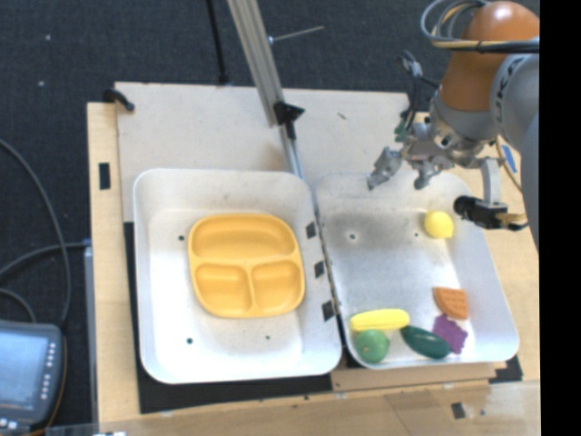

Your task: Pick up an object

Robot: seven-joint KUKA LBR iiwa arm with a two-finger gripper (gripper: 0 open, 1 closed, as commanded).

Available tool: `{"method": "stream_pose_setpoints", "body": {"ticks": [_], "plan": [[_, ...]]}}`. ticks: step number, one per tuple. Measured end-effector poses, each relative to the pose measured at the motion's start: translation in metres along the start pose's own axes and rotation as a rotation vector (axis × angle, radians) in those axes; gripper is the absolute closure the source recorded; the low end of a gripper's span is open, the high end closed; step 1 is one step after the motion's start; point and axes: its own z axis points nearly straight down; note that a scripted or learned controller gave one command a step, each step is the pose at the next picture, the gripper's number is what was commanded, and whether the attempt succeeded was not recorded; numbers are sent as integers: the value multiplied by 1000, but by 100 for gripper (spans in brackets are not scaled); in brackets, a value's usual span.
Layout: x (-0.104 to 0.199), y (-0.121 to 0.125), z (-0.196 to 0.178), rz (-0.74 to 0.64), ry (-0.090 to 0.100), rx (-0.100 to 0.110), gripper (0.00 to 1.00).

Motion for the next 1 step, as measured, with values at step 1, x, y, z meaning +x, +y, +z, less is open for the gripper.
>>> {"method": "stream_pose_setpoints", "body": {"ticks": [1], "plan": [[0,-4,43,3,-1,0,0]]}}
